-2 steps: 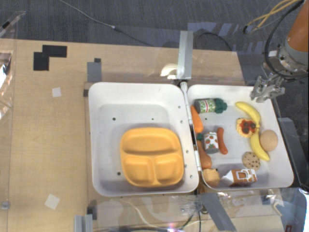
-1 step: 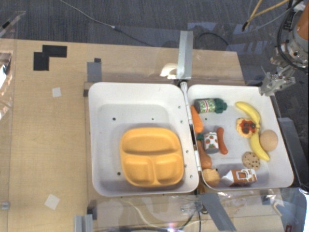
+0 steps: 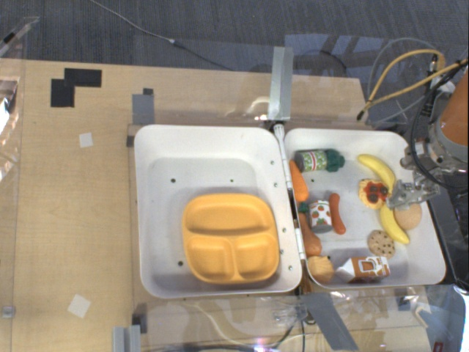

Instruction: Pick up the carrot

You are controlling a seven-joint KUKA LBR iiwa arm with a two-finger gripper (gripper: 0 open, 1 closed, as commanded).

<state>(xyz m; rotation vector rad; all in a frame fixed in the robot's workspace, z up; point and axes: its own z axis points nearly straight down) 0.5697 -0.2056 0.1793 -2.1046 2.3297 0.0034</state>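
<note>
The carrot (image 3: 298, 182) is a slim orange piece lying lengthwise against the left wall of the right bin (image 3: 434, 249), just below a green bottle (image 3: 320, 160). My gripper (image 3: 407, 194) hangs over the right side of that bin, between the two bananas and above a tan round piece (image 3: 409, 217). It is well to the right of the carrot and nothing of the carrot is near it. The arm's grey and orange wrist (image 3: 451, 123) enters from the right edge.
The right bin also holds a curved banana (image 3: 378, 171), a second banana (image 3: 396, 226), a pizza-like disc (image 3: 374, 193), a red sausage (image 3: 337, 213), a small carton (image 3: 320, 215), a cookie (image 3: 381, 243) and a juice box (image 3: 367, 268). A yellow divided plate (image 3: 230, 237) lies in the left bin (image 3: 157, 196).
</note>
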